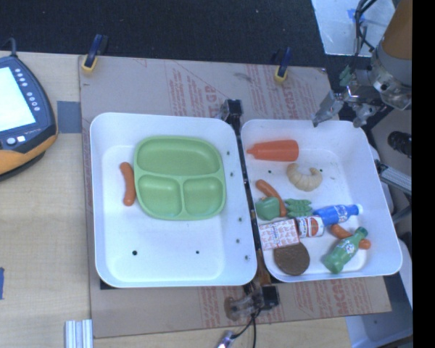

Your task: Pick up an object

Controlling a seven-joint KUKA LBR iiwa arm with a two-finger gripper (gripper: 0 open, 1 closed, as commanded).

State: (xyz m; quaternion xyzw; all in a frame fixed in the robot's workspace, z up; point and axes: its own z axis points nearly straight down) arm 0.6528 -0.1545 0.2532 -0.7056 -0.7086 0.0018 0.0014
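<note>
Gripper (341, 109) hangs over the far right corner of the right bin (370, 167), up above the toys. Its two fingers look spread apart, with nothing between them, so it holds no toy.

To pick well, I think the arm should choose a toy that lies alone. The orange carrot (273, 150) is the nearest one, at the far side of that bin, with bare white floor around it. The pale shrimp (305, 177) lies just past it and is free too. The arm should go straight down, put one finger on each long side of the carrot, squeeze, then lift slowly. The toys at the near side lie packed close together, so a grab there could bump the others.

Now the count, big things first. Two white bins sit side by side. The left bin (116, 245) holds one green tray (180, 177) with three hollows. One small sausage (128, 183) lies beside that tray. The right bin holds one carrot, one shrimp, one green leafy toy (279, 208), one blue and white bottle (336, 213), one green bottle (343, 251), one brown round cookie (291, 259), one red and white box (278, 233) and one red can (312, 227). Some small orange bits lie there too; I cannot tell what they are.
</note>
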